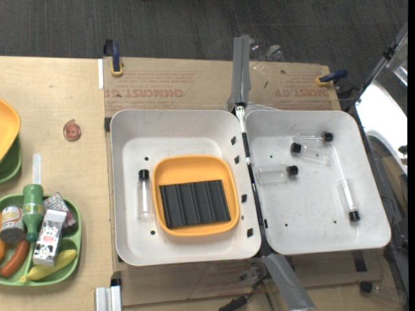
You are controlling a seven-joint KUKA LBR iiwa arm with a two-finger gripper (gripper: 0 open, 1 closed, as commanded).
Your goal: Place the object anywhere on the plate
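An orange plate (194,163) with rounded corners sits in the middle of the left bin (126,238). A black ridged rectangular object (194,203) lies flat on the plate, within its rim. A clear tube with a black cap (143,193) lies on the bin floor just left of the plate. In the right bin (369,238) several clear tubes with black caps lie scattered: one near the back (313,139), one toward the left (275,172), one at the right (347,199).
On the wooden bench to the left stand a green tray of toy food (39,245), a yellow bowl (6,131) and a small pink disc (72,131). Clamps (115,60) hold cardboard behind the bins. A grey post (240,70) rises between the bins.
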